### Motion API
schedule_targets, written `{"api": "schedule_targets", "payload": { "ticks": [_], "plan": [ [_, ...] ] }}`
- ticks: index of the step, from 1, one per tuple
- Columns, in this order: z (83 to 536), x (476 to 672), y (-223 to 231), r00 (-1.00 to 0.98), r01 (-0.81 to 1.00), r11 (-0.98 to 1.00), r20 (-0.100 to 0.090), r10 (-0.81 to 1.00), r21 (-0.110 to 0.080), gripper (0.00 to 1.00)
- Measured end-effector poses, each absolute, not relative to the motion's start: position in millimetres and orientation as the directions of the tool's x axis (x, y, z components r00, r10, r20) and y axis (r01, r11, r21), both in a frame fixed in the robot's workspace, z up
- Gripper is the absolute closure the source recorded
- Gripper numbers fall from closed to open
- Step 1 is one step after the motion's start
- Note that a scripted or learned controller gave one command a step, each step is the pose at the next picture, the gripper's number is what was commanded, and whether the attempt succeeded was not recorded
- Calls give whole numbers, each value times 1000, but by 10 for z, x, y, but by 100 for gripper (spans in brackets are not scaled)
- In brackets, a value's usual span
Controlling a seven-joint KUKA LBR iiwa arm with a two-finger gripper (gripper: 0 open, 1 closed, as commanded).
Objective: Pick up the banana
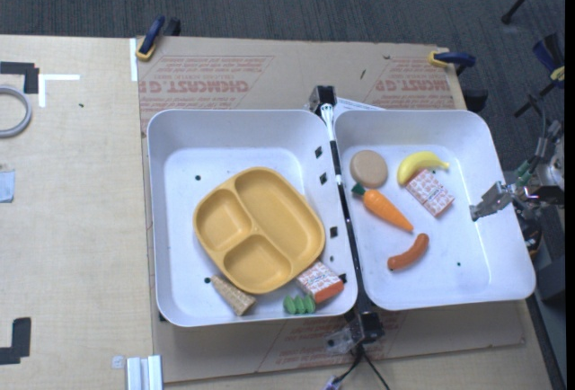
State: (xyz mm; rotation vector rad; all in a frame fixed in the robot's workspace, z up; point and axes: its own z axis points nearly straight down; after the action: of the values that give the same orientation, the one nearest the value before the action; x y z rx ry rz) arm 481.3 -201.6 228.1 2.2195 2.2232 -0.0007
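Note:
The yellow banana (420,165) lies in the right bin (467,271), near its back wall, curved and resting on the bin floor. A red-and-white patterned box (429,194) sits just in front of it, close to touching. My gripper (492,199) is at the right rim of the right bin, low and to the right of the banana, about a hand's width from it. Nothing is visibly held in it.
The right bin also holds a round tan bun (368,168), a carrot (388,208) and a sausage (408,252). In the left bin (171,199) are a yellow divided plate (259,228), a cracker (234,295), a green piece (300,304) and a small orange box (321,282).

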Motion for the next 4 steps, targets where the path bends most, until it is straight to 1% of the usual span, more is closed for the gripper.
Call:
{"api": "schedule_targets", "payload": {
  "ticks": [1,2,3,4],
  "plan": [
    [2043,5713,-1527,139,990,-139,-1,990,-1,0],
    [1132,6392,-1333,100,995,-100,-1,995,0,0],
    [931,6201,-1456,-122,993,122,0,993,-1,0],
    [1027,6201,-1462,-121,993,121,-1,993,-2,100]
  ]
}}
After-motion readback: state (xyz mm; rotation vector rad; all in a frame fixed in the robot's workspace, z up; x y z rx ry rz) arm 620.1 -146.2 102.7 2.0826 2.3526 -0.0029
